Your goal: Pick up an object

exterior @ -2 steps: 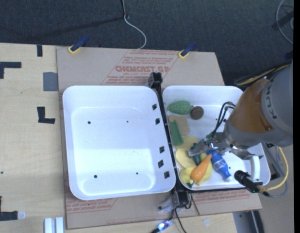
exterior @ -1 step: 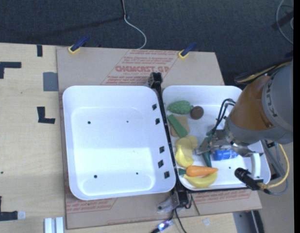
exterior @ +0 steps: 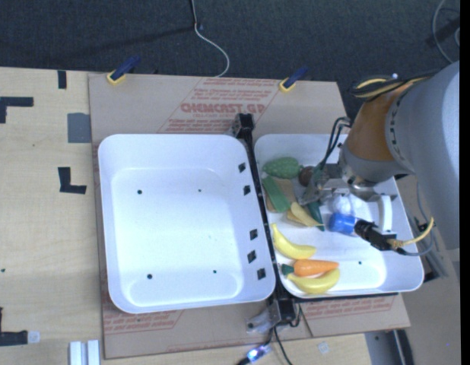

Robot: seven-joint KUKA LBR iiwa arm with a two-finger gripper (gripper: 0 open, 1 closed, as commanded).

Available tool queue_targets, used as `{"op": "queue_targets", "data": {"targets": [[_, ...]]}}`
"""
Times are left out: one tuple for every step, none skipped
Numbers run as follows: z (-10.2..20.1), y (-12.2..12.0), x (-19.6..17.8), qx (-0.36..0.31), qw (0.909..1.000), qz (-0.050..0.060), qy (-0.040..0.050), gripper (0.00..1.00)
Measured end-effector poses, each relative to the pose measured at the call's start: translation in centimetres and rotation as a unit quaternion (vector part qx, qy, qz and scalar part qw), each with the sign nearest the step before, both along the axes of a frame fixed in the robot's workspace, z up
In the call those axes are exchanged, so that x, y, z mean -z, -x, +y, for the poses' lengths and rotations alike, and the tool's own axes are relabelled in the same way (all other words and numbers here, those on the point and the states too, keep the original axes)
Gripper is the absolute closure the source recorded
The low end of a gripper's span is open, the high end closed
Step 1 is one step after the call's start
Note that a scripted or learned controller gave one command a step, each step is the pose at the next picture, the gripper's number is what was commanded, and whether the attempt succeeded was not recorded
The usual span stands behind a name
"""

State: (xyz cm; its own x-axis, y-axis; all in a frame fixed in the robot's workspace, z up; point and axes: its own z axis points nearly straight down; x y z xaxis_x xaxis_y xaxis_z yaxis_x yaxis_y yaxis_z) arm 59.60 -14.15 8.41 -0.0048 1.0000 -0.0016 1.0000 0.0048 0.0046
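The arm (exterior: 440,128) is grey and thick, with an orange band (exterior: 372,131) above the wrist. Thin yellow and black cables (exterior: 406,242) run along it, and a blue fitting (exterior: 342,223) sits near the wrist.

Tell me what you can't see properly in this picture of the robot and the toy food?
- The hand, camera view: the arm's wrist covers it, so its grip is unclear.
- Pale yellow toy: partly under the hand, kind unclear.
- Right bin: the arm hides its far right part.
- Green toy: too small to name.

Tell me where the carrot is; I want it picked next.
The carrot lies in the right bin, near its front edge, between two bananas.
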Motion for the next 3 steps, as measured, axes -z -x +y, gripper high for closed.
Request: {"op": "queue_targets", "data": {"targets": [[2.1,-6.9,0.1,-0.001,0.9999,0.016,0.0029,1.0],[2.3,-7.1,0.0,0.002,1.0,0.004,0.0005,0.0],[10.8,-3.7,-10.6,-0.001,1.0,0.001,-0.0016,0.0]]}}
